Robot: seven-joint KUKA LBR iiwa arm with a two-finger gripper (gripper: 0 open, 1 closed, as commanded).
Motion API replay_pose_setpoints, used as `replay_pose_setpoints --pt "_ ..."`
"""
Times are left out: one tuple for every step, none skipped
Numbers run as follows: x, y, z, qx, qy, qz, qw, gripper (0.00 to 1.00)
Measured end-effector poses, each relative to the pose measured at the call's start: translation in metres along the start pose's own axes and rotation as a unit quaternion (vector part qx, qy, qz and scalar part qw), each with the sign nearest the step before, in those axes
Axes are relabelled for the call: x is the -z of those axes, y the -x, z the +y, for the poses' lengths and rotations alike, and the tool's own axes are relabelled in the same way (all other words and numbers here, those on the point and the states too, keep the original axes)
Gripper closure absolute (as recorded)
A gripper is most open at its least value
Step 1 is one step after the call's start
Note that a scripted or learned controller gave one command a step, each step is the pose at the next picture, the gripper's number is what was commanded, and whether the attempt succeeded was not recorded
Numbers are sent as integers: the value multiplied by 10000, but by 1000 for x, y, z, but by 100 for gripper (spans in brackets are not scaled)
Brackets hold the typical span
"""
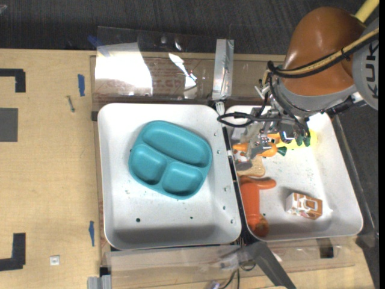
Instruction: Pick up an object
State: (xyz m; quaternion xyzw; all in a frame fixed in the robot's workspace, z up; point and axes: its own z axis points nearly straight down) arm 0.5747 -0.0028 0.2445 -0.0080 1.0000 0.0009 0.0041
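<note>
The arm's orange band and wrist [316, 47] hang over the back of the right bin [337, 215]. My gripper [264, 142] reaches down among small toys near that bin's left wall. Around it lie an orange and tan toy [252, 161], a yellow piece [278, 140] and a green piece [305, 138]. A long orange carrot-like toy [252, 200] lies along the left wall toward the front. A small white and orange box [304, 205] rests at the front right of the bin.
The left bin [114, 221] holds a teal divided plate [170, 158] in its middle. A clear plastic panel [156, 71] and a metal bracket [222, 71] stand behind the bins. Cables run from the wrist over the right bin's back edge.
</note>
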Motion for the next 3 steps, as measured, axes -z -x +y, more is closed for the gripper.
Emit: replay_pose_setpoints --pt "-60 -74 -1 401 -2 35 9992 100" --pt "14 -19 -15 1670 -6 -15 9860 100" --pt "-61 65 53 3645 22 13 9312 100"
